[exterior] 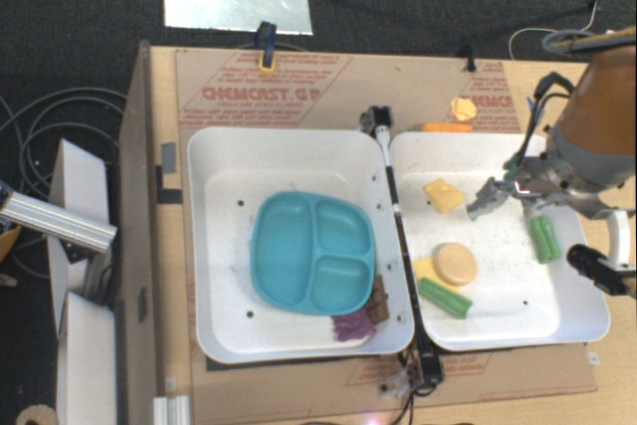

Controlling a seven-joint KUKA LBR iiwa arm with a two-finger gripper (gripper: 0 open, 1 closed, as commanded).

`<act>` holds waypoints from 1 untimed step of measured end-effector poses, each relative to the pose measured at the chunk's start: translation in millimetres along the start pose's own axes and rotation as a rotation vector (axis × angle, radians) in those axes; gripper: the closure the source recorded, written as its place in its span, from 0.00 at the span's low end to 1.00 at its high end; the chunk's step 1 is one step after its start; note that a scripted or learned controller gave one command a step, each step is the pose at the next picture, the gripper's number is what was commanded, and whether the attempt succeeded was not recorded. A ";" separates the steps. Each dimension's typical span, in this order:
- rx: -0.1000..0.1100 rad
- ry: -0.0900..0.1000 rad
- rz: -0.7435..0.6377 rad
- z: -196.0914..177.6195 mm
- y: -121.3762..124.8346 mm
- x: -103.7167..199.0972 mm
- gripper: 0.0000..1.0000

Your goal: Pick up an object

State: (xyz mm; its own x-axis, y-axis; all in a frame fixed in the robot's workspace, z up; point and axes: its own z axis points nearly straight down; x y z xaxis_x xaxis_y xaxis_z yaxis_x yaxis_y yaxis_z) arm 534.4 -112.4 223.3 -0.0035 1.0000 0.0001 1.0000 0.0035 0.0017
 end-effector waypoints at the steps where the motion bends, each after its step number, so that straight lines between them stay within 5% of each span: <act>1: 0.003 0.000 0.000 145.5 17.5 12.4 0.00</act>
State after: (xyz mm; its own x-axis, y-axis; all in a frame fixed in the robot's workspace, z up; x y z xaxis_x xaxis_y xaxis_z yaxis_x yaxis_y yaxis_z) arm 552.1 -99.9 77.8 -0.0033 1.0000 0.0004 1.0000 0.0033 -0.0008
